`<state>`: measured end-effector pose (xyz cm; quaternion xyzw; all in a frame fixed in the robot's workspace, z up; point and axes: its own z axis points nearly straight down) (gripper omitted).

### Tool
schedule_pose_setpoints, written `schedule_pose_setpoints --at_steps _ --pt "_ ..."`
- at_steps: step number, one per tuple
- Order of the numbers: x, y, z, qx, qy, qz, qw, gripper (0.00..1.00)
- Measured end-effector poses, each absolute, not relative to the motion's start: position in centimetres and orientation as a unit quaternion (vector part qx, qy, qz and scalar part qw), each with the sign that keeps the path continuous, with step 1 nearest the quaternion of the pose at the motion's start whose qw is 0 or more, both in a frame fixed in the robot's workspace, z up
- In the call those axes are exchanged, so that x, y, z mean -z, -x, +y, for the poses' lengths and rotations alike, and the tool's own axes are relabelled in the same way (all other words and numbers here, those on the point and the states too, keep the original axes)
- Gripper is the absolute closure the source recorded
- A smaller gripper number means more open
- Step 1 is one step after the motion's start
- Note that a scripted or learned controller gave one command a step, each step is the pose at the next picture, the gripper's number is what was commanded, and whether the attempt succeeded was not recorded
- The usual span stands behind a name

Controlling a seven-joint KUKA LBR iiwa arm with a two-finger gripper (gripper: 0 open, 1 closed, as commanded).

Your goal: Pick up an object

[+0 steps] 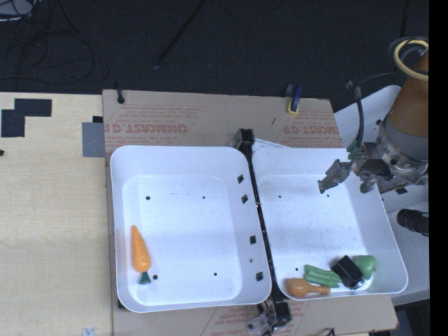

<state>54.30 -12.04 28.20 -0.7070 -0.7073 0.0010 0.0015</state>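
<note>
Cardboard sheet (210,121) bears mirrored red print (roughly "CHEMCAST GP").

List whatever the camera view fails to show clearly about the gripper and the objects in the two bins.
- Gripper: small and dark above the right bin; its finger gap cannot be read.
- Arm: cut off by the right edge.
- Green objects: partly covered by the black object, so their count and shape are unclear.
- Carrot in the left bin: its dark tip is too small to make out.
</note>
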Motion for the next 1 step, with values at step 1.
schedule_pose_setpoints --at_steps 1 --pt "-23.5 -61.54 0.77 0.0006 0.703 -0.712 0.002 0.0"
